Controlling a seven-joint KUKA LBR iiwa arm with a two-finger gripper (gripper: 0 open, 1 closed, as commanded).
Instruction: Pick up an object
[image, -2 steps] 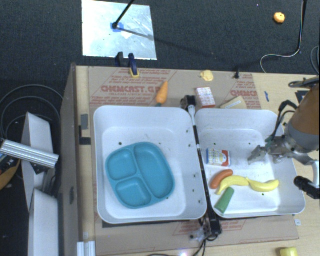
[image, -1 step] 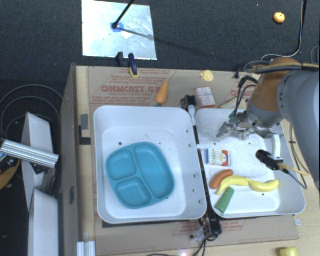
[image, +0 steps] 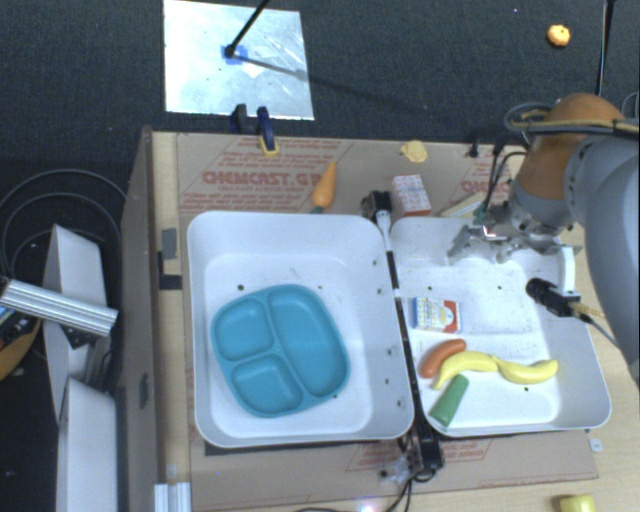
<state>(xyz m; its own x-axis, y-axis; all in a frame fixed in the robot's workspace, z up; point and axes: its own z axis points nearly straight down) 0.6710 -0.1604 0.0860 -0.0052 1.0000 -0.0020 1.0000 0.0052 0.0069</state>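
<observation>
Four objects lie near the right bin's (image: 590, 400) front edge; my hand (image: 487, 243) hangs at its back edge, grip state indiscernible. I would centre over the banana (image: 505, 368) before descending.

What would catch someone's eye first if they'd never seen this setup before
Probably the blue divided plate lying in the left bin. Next, the colourful cluster near the right bin's front edge: a yellow banana, an orange sausage-shaped piece and a green piece. The gripper hangs over that bin's far end.
</observation>
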